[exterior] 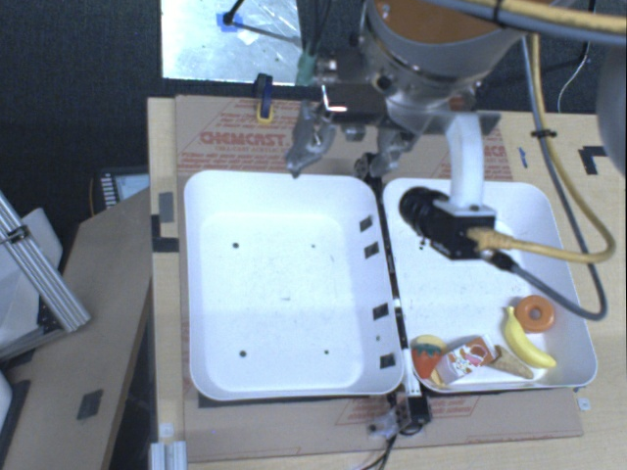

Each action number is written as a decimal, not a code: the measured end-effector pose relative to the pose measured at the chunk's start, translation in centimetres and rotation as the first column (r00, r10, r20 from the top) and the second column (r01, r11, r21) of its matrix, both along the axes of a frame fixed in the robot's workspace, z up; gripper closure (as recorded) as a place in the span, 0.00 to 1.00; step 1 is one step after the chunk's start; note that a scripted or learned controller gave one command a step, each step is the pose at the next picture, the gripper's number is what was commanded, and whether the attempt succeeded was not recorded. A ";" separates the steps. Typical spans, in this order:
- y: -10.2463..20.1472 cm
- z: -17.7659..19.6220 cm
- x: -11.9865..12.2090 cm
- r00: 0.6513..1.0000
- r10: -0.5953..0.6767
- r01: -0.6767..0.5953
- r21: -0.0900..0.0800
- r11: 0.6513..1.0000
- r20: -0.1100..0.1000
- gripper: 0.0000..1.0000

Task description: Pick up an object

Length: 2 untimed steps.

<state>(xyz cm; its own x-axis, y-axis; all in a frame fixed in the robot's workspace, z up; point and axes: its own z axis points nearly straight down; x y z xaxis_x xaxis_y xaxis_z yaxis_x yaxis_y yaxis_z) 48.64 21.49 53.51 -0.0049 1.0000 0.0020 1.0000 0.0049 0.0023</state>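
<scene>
The left bin [279, 292] lies bare; the right bin [549, 213] keeps its toys in the near corner. The pincer [343, 160] hangs spread and holds nothing over both bins' far edges. The banana [526, 343], long axis running toward the near-right corner, lies well apart, nearward and right.

Single fixed camera above the bench [167, 262], angled down, both white bins [284, 292] in frame
</scene>
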 end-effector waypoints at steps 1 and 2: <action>-0.1 -4.1 0.0 1.000 -0.004 0.004 -0.003 1.000 -0.004 0.00; 0.0 -2.8 0.1 1.000 -0.002 0.002 0.000 1.000 0.002 1.00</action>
